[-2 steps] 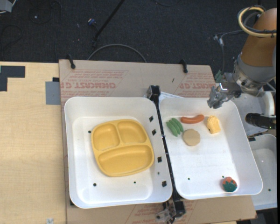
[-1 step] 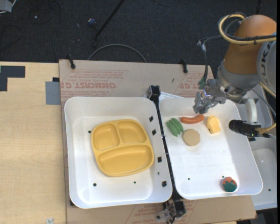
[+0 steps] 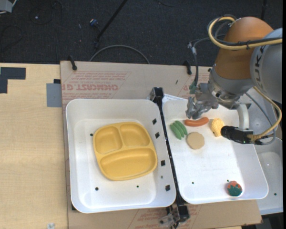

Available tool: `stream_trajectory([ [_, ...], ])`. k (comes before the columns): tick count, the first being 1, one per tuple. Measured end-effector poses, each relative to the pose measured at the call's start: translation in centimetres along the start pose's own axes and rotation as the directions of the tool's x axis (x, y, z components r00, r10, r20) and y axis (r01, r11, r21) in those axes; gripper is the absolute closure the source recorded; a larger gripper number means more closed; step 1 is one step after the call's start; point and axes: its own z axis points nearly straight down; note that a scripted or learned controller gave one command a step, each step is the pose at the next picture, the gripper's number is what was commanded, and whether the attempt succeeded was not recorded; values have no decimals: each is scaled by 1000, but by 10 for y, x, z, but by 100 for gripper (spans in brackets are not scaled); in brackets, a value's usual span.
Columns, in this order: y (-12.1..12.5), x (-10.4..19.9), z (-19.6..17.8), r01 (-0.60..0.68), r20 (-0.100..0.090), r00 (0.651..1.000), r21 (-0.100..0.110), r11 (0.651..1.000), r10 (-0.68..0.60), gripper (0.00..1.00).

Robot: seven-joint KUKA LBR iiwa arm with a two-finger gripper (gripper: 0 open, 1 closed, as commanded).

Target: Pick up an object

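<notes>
The arm reaches in from the right and carries its pincer [image 3: 197, 109] low over the back part of the right bin [image 3: 214, 180], directly above the left end of a toy sausage [image 3: 196, 122], orange-red and lying flat on the bin floor. The dark fingers blend together at this slant, so I cannot tell whether they are spread or pressed together, and nothing is visibly held between them. Judging from the position, the sausage is the likely target: the pincer hangs over it rather than over its neighbours. Those neighbours crowd close, which explains the careful approach from straight above: a green pea pod [image 3: 178, 129] lies just left of the sausage, a tan round cookie [image 3: 196, 140] sits just in front of it, and a yellow corn cob [image 3: 217, 127] lies to its right, next to a black cable fitting. Well apart, near the bin's front right corner, rests a small red and green toy, perhaps a strawberry [image 3: 234, 188]. The left bin [image 3: 81, 128] carries a yellow divided plate [image 3: 125, 150], tilted slightly askew and far from the action. Both bins stand on cardboard upon the wooden tabletop [image 3: 24, 151]. The pick itself does not look completed yet.
</notes>
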Motion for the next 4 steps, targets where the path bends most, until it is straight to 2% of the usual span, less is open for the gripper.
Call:
stream_trajectory([
  [2, -25, 85, 4, 0, 0, 1000, 1, 1000, 0, 100],
  [3, -27, 136, 16, 1, 1, 1000, 3, 1000, -1, 100],
  [4, -27, 134, 15, -3, 3, 1000, 2, 1000, 3, 0],
])
